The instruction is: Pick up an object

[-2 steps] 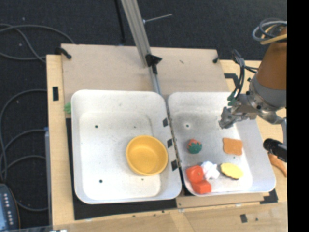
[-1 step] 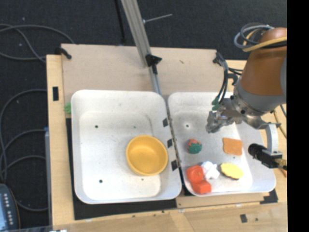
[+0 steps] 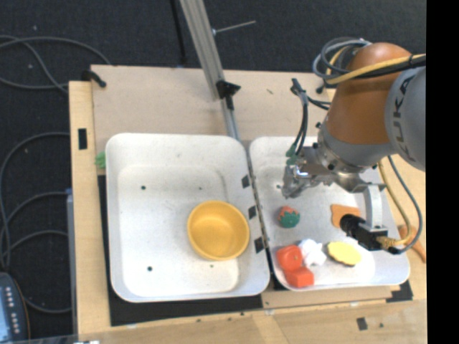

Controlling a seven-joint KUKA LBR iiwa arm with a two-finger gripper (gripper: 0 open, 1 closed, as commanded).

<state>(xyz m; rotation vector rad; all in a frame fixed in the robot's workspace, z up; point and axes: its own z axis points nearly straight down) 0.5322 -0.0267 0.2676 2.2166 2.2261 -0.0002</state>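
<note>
My gripper [image 3: 292,185] hangs over the right bin [image 3: 269,156], near its back left part. A small green and red ball [image 3: 289,217] lies just below the gripper, apart from it. Along the right bin's front edge sit a red block [image 3: 294,266], a small white piece [image 3: 311,251] and a yellow flat piece [image 3: 344,253]. An orange piece [image 3: 344,212] lies at the bin's right side. A yellow bowl [image 3: 217,229] stands in the left bin [image 3: 143,192]. Nothing shows between the fingers.
A slanted aluminium post [image 3: 208,49] rises from the bench behind the two bins. The bins meet along a raised double rim [image 3: 252,199]. Cables lie on the dark floor at left.
</note>
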